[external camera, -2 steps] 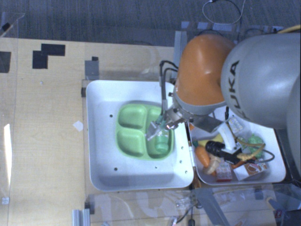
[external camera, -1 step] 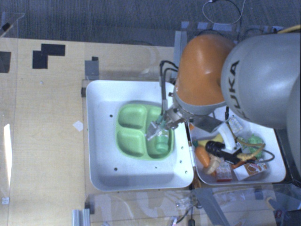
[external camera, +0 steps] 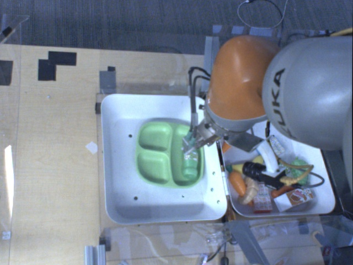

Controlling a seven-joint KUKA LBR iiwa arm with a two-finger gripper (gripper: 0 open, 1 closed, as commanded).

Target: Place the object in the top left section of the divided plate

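Observation:
A green divided plate (external camera: 144,150) lies in the left white bin (external camera: 118,192). It has two smaller sections on its left, one above the other, and one long section on its right. My gripper (external camera: 192,144) hangs low over the upper part of the long right section, at the plate's right edge. Something pale and glassy (external camera: 190,155) shows just under the gripper tip, but I cannot make out what it is or whether it is held. The top left section (external camera: 156,135) holds nothing. The big grey and orange arm hides the space behind the gripper.
The right bin (external camera: 325,203) holds several small items, among them an orange carrot-like piece (external camera: 237,183), a red and white packet (external camera: 263,201) and a green item (external camera: 298,165). The arm covers that bin's upper half. Bare wooden bench lies left of the bins.

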